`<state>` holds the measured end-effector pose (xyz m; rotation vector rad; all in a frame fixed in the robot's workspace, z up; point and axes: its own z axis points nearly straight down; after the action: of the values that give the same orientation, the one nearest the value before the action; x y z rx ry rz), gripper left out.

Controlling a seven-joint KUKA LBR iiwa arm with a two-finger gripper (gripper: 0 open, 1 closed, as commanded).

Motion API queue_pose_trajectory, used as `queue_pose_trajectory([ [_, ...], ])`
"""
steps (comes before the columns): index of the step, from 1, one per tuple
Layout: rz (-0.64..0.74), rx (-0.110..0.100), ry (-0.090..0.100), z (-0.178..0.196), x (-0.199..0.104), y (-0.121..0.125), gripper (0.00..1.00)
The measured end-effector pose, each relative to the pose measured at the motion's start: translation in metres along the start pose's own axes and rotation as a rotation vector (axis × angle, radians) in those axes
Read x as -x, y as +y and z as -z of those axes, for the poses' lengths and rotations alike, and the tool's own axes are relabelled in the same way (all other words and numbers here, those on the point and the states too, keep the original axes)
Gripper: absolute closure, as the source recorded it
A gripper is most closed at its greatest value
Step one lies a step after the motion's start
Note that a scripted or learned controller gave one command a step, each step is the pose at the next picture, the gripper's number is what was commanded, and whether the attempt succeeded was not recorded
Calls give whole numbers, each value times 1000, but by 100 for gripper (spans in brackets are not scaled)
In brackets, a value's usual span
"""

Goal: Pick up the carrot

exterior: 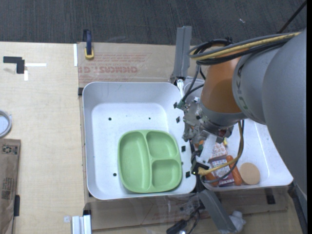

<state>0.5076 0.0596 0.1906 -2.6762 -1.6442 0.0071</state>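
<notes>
Camera view: the carrot (236, 176) is seen as a short orange piece lying in the right bin (273, 152), close to that bin's near edge, partly covered by a small printed packet (220, 165) that rests against it; only its orange end and a strip along its side are exposed. Just beside it, toward the bin's near right corner, a round tan disc (250, 173) is laid flat. The arm (253, 82), grey with its orange band, is stretched over the right bin from the right, and the claw (199, 136) is lowered near the wall shared by the two bins, above and to the left of the carrot; whether it is released or clenched cannot be told, since it is hidden among cables and brackets, and nothing is seen grasped. In the left bin (97, 130) a green divided plate (148, 161) with three compartments is set toward the near right corner. Both bins are carried on a pale wooden worktop (39, 111), over a sheet of printed cardboard (122, 65). A roll of tape (4, 124) is seen at the worktop's left edge, and a blue-handled clamp (87, 44) is fixed at its far edge. Dark carpeted floor (122, 9) is seen beyond.
</notes>
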Motion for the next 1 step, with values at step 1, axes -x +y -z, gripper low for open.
queue_pose_trajectory([
  [1,-2,-3,-4,8,1,0,100],
])
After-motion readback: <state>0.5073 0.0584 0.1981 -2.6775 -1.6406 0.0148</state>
